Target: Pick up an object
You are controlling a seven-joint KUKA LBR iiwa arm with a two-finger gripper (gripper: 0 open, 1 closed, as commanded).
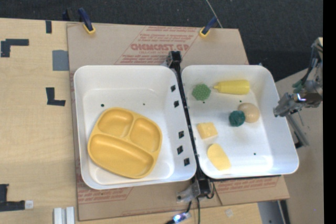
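Count — two white bins; left bin (84, 86) holds one yellow divided tray (125, 141). In the right bin (265, 78) we log six pieces: green ball (201, 92), yellow bottle (231, 87) with long axis pointing 9 o'clock, teal ball (237, 118), beige ball (250, 112), yellow cube (207, 130), yellow wedge (218, 157). Gripper (292, 103) sits at 3 o'clock of that bin — finger state we cannot tell.

One fixed camera looks down aslant on both white bins (84, 78) from above.

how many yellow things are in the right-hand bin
3: a yellow bottle-shaped item near the far wall, a pale yellow block near the divider, and a yellow oval piece at the near edge. Nothing seems hidden.
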